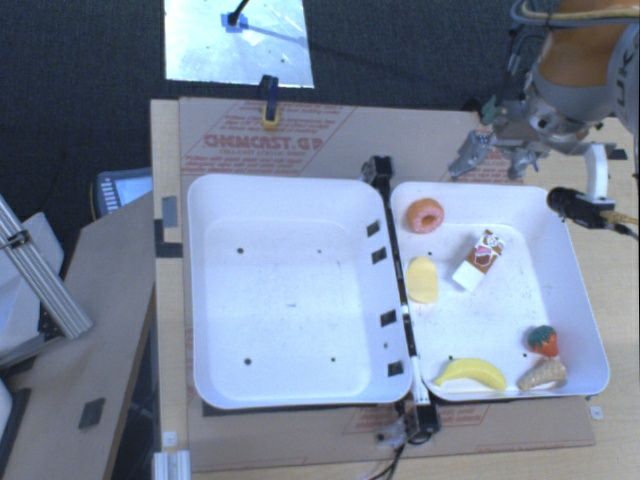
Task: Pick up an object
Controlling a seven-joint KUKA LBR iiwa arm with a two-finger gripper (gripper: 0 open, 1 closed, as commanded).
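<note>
The right bin point(585, 313) holds a pink-orange doughnut point(425, 215), a pale yellow wedge point(423, 280), a small white carton with a brown and red label point(480, 258), a strawberry point(543, 340), a banana point(470, 372) and a tan cone-shaped piece point(542, 374). My gripper point(493, 160) hangs over the bin's far rim, behind and to the right of the doughnut. It is open, its two fingers spread apart with nothing between them.
The left bin point(290, 288) lies beside the right one, joined by a black-clipped divider point(392, 268). A silver sheet point(238, 28) and a yellow clamp point(270, 116) sit at the back. A black fitting point(575, 206) juts over the right bin's far right corner.
</note>
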